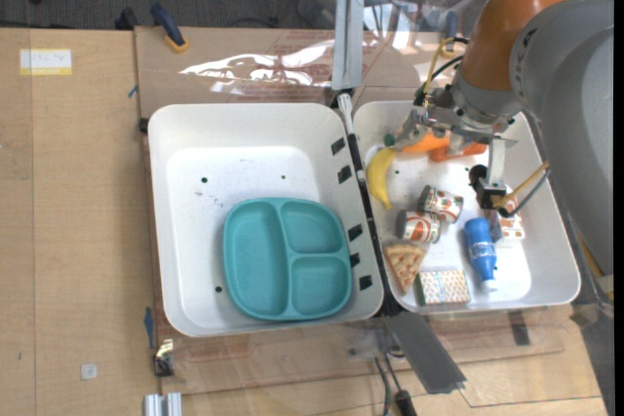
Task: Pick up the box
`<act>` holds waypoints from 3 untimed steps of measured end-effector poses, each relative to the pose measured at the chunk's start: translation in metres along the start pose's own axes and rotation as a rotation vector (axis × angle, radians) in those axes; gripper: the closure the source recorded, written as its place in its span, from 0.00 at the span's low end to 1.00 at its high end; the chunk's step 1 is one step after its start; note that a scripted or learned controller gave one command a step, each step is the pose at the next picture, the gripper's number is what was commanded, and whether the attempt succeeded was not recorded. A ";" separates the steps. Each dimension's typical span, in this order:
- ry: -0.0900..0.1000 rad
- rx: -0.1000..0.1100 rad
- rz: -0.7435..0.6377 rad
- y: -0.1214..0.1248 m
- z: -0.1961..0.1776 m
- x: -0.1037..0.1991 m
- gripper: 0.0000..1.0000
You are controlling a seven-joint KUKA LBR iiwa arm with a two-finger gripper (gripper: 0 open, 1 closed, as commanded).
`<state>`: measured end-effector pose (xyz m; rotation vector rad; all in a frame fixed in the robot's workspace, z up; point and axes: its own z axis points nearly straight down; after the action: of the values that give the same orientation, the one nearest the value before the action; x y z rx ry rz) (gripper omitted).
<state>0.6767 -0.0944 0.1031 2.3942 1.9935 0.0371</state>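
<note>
A grey robot arm with an orange band reaches into the right bin (561, 283), its gripper (429, 127) hovering over the far end near a banana (378, 175) and an orange item (429, 147). Whether the gripper is released or clenched cannot be told from here. The box (444, 286), small and speckled, lies flat at the bin's near edge, just beside a pizza slice (404, 262) and a blue bottle (480, 249), well apart from the gripper. The pickup looks not yet begun: approach, grasp and lift all remain. A teal divided plate (288, 258) sits in the left bin (185, 161).
</note>
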 end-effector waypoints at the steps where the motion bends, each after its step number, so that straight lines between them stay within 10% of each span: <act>1: -0.001 0.002 -0.007 0.000 0.000 0.001 0.00; 3: -0.001 0.002 -0.007 0.000 0.000 -0.002 0.00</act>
<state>0.6762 -0.0965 0.1028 2.3877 2.0030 0.0337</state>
